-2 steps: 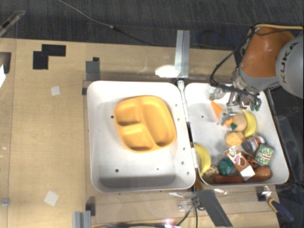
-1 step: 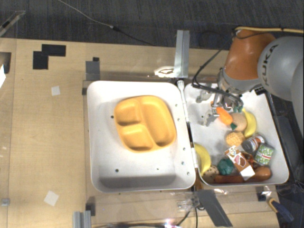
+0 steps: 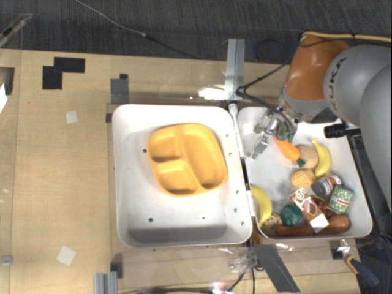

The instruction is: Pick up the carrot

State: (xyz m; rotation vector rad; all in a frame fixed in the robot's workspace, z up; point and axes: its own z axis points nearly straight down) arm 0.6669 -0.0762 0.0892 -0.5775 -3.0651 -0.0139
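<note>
We log the carrot [image 3: 288, 148] in the right bin [image 3: 248, 122], upper middle of its floor, long axis running from upper left to lower right, with a green tip at the lower right end. Its upper left end sits right at the gripper [image 3: 267, 136], which hovers just to the carrot's left and slightly above in the view; the two look touching or nearly so. The fingers stand apart, and we see nothing between them, so no grasp yet. We judge the coming move to be a small shift toward the lower right to straddle the carrot across its short axis.

Crowding: a banana [image 3: 322, 157] and a round bun-like piece [image 3: 307, 155] lie just beside the carrot's lower right end. The bin floor to the gripper's left is bare white. The left bin [image 3: 128, 182] holds a yellow divided plate [image 3: 184, 158], well apart.
</note>
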